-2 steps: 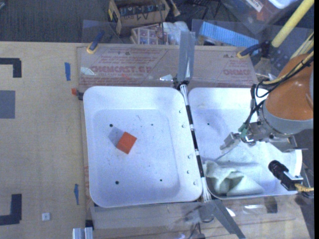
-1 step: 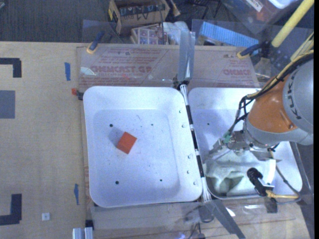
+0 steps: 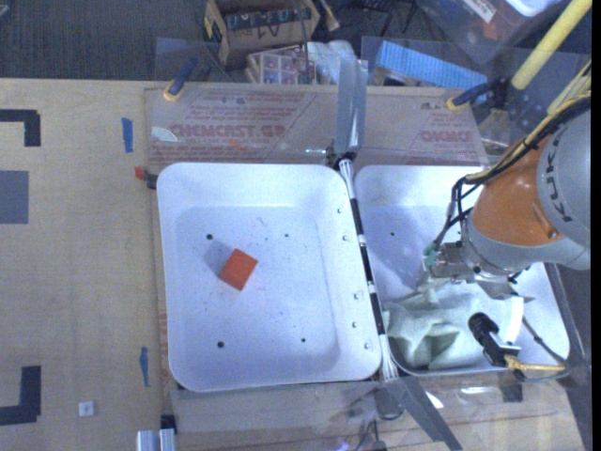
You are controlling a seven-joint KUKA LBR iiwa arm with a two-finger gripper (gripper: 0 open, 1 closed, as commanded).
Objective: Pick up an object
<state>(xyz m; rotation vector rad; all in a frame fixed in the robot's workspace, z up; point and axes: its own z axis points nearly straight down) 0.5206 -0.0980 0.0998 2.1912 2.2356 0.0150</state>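
An orange-red block [image 3: 238,269] lies in the left white bin [image 3: 188,195], a little left of its middle. A crumpled pale cloth [image 3: 427,338] sits in the near corner of the right bin [image 3: 394,200], against the divider. My gripper [image 3: 435,287] hangs over the right bin, low and right at the cloth's upper edge. The arm's grey body and orange band [image 3: 512,219] hide the bin's right side and part of the cloth.
A clear plastic sheet with red print [image 3: 244,125] stands behind both bins. Boxes and clutter [image 3: 268,22] lie beyond the bench. The wooden bench top [image 3: 75,252] stretches to the left with black and blue tape marks.
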